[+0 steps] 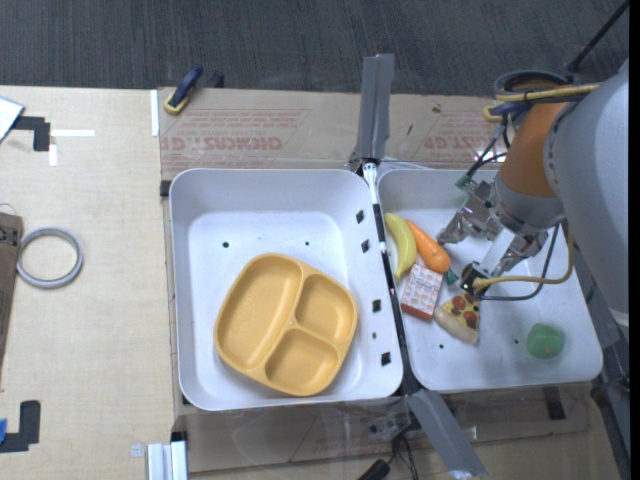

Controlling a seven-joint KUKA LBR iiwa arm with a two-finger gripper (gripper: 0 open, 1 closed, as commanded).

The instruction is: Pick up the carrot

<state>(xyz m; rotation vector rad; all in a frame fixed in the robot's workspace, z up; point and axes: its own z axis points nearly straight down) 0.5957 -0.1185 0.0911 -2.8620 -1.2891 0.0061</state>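
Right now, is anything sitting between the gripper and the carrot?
Nothing visible. The gripper hangs in the right bin, just right of the carrot, with bare bin floor between them. The banana lies against the carrot's far, left side, and the box and pizza slice lie below.

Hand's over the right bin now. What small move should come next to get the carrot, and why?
Probably shift the hand a little toward the bin divider and down. The carrot lies just to its left in the camera view, against the banana, with nothing between the fingers yet. The pizza slice and cracker box lie close below, so keep the move short.
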